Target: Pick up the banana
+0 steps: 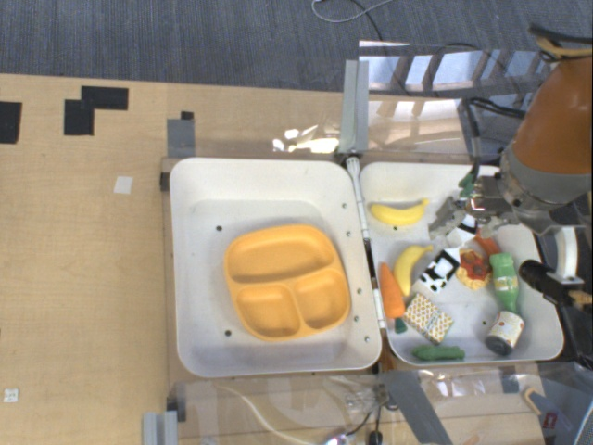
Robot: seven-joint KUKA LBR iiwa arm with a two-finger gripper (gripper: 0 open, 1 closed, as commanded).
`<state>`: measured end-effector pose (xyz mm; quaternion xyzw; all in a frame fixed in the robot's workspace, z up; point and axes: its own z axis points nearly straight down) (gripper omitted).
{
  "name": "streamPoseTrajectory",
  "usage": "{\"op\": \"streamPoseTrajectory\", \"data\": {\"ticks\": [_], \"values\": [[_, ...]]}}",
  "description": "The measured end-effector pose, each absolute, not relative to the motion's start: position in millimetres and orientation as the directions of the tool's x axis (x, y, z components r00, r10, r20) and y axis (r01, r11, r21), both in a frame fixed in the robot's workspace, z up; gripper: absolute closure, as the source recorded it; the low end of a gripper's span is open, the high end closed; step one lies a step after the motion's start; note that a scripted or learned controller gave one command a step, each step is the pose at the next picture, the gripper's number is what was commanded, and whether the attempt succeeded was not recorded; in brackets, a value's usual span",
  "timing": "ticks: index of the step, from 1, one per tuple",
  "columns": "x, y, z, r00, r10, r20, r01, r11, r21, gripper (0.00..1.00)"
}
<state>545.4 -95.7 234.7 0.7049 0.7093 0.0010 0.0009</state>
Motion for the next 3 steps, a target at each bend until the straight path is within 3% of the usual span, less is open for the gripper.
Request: {"op": "streamPoseTrajectory", "data": {"ticks": [1,2,3], "values": [[586.7,-103.7,99.5,-0.222,0.975,-0.001,0.975,0.222,0.004,0.00],[645.6,-107.6,89.4,-0.296,0.955,-0.004,0.955,0.296,0.012,0.00],[663.0,-101.8,87.9,-0.478,0.878,0.011,0.878,0.478,-0.027,0.00]]}}
